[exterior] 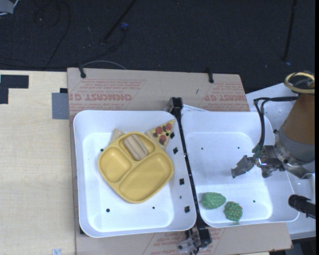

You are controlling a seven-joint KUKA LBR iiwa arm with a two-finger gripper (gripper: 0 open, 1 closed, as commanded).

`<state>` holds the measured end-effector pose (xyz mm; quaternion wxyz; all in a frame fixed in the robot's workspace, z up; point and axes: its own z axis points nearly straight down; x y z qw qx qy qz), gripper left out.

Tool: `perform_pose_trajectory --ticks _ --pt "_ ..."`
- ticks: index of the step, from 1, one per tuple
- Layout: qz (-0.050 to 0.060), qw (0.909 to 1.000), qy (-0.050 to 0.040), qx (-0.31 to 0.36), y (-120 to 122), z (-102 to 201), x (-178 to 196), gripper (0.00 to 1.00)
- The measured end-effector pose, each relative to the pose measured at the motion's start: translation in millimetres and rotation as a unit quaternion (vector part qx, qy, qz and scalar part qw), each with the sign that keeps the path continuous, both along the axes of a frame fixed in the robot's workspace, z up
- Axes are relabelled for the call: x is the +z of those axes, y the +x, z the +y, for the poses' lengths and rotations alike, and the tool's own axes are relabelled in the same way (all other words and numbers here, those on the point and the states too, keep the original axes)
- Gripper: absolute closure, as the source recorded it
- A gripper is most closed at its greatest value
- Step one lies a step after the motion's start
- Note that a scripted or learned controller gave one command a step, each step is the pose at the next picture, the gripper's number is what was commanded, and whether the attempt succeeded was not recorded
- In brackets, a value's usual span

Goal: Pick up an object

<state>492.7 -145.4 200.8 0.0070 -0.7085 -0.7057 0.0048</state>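
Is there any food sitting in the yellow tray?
Yes. The yellow tray holds one tan bread-like piece in its top compartment; the other two compartments look bare.

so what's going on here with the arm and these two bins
A robot arm reaches in from the right, its hand hovering over the right bin with nothing visibly held. Two green toy foods lie near that bin's front edge. The left bin holds a yellow divided plate and a pizza slice.
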Motion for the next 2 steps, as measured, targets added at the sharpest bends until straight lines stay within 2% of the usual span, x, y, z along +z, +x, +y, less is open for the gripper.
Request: perform_pose_trajectory --ticks 1,2 --pt "-0.006 1.0 -0.0008 0.002 3 0 7 0.0" --pt "-0.004 1.0 -0.0001 0.002 4 -5 -55 0.0"
